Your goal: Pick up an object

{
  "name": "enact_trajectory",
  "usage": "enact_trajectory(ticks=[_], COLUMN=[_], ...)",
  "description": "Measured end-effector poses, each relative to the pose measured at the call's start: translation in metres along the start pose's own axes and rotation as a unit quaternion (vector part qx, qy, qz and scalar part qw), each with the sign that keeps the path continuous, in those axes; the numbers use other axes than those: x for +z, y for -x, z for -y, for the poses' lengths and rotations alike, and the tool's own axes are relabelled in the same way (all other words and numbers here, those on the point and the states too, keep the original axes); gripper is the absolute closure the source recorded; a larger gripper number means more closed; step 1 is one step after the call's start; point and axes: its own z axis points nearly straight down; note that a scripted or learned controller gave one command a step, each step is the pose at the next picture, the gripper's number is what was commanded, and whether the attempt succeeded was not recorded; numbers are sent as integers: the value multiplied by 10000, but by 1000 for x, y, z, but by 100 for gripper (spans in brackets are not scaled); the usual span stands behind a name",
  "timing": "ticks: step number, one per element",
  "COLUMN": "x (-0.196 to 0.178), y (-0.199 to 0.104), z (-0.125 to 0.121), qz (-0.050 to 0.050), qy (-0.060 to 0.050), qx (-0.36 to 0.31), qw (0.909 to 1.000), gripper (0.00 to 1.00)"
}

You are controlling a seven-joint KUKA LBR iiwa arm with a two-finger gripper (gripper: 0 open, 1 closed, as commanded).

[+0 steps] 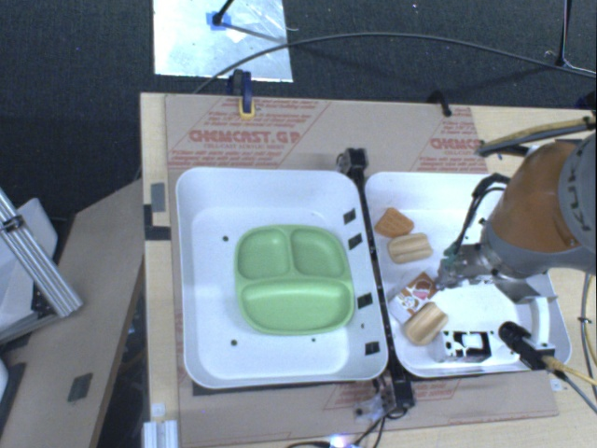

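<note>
Dark carpet surrounds a cardboard-topped bench [280, 124] that bears two shallow white bins side by side. From where I stand, the left bin [201, 250] holds a green divided plate [294, 278], lying flat near the middle. The right bin [438, 189] carries the small pickable things: an orange wedge [394, 222] near its upper left, a tan bread roll [409, 247] just below it, a printed packet [416, 294], and a second roll [424, 323] touching the packet's lower edge. The grey arm [546, 217] reaches in from the right, and its gripper [451, 273] sits low just beside the packet, on its right; how its tips are set I cannot tell, and nothing is visibly between them. The packet looks light, thin and slippery, likely to slide or crumple, so I'd judge the rolls easier: light, probably firm, best pinched across the narrow middle.
</note>
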Motion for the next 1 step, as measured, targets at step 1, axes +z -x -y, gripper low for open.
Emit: enact_trajectory(ticks=[1], x=[-62], y=[3], z=[-9], qz=[-49], qy=[-102], qx=[-28], qw=[9999], gripper=[100])
